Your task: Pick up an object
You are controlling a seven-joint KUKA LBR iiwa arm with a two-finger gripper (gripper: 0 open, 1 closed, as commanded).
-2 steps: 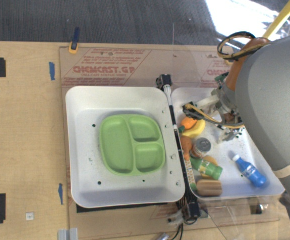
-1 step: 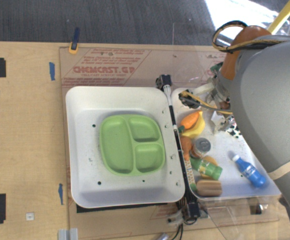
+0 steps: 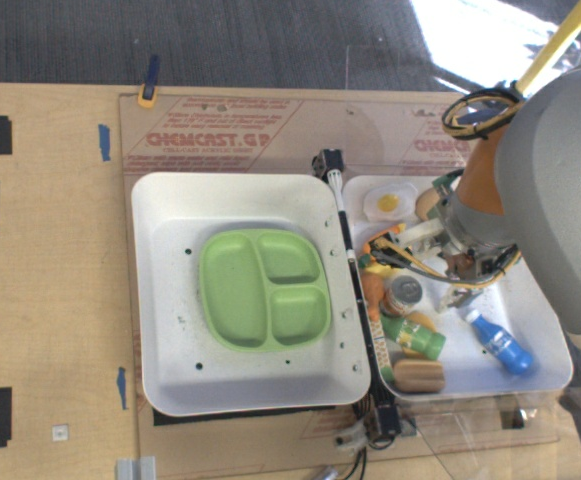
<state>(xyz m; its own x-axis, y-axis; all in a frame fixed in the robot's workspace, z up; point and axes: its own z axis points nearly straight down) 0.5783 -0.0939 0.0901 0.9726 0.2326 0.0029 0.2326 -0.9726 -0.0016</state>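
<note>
The right bin (image 3: 553, 340) holds several small objects. Among them are a fried-egg toy (image 3: 388, 204), a round grey can (image 3: 405, 290), an orange piece (image 3: 372, 286), a green bottle (image 3: 418, 338), a brown bun (image 3: 419, 375) and a blue bottle (image 3: 500, 346). My gripper (image 3: 448, 264) hangs low over the middle of this bin, just right of the grey can, with the orange-banded wrist (image 3: 485, 178) above it. Cables and the wrist body hide what lies directly beneath it.
The left bin (image 3: 160, 268) carries a green divided plate (image 3: 265, 288) in its middle. A black clamp (image 3: 328, 160) sits at the top of the seam between the bins. The grey arm (image 3: 560, 198) covers the right bin's upper right corner.
</note>
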